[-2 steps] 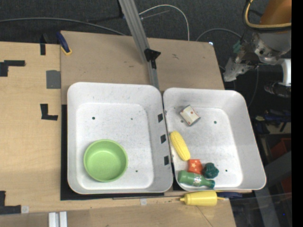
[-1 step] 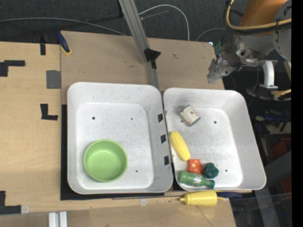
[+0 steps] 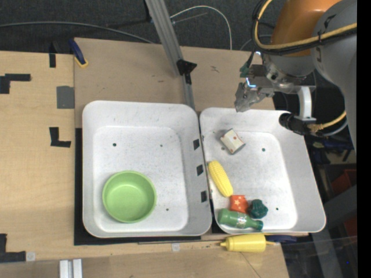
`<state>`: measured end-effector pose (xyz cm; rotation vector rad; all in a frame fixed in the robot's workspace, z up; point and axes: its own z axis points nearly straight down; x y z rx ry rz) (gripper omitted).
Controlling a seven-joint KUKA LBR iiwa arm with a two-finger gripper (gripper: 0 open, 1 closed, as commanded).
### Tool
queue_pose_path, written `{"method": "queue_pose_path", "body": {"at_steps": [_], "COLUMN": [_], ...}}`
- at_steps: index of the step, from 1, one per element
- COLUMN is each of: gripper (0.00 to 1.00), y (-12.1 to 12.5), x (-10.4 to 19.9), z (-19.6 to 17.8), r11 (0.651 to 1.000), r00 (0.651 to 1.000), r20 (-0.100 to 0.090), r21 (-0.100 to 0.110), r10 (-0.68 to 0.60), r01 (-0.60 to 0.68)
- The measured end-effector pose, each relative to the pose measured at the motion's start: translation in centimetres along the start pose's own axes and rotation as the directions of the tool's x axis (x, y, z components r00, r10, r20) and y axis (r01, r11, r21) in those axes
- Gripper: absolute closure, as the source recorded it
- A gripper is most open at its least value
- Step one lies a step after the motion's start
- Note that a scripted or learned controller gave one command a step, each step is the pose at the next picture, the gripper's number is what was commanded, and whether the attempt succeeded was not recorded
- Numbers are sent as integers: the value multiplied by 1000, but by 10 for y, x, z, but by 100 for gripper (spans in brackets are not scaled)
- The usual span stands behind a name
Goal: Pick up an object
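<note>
The right bin [image 3: 301, 172] holds a small white and tan block [image 3: 232, 141] near its back left, a yellow corn cob [image 3: 220, 178] along its left wall, and a red piece [image 3: 238, 202], a dark green broccoli-like piece [image 3: 257, 208] and a green bottle [image 3: 239, 219] at its front. A green bowl [image 3: 129, 196] sits at the front of the left bin [image 3: 139, 120]. My gripper [image 3: 246, 100] hangs over the back left rim of the right bin, above and behind the block, with nothing visible between its fingers.
A yellow bottle [image 3: 246, 243] lies on the bench just in front of the right bin. A slanted grey metal pole [image 3: 168, 30] rises behind the gap between the bins. Cables loop across the back of the bench.
</note>
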<state>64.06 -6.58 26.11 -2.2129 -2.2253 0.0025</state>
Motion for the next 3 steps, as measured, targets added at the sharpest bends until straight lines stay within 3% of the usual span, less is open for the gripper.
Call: {"method": "queue_pose_path", "body": {"at_steps": [3], "gripper": [100], "y": [-41], "x": [151], "z": [24], "r11": [1000], "r00": [1000], "r20": [1], "r21": [1], "r10": [0], "r01": [0]}}
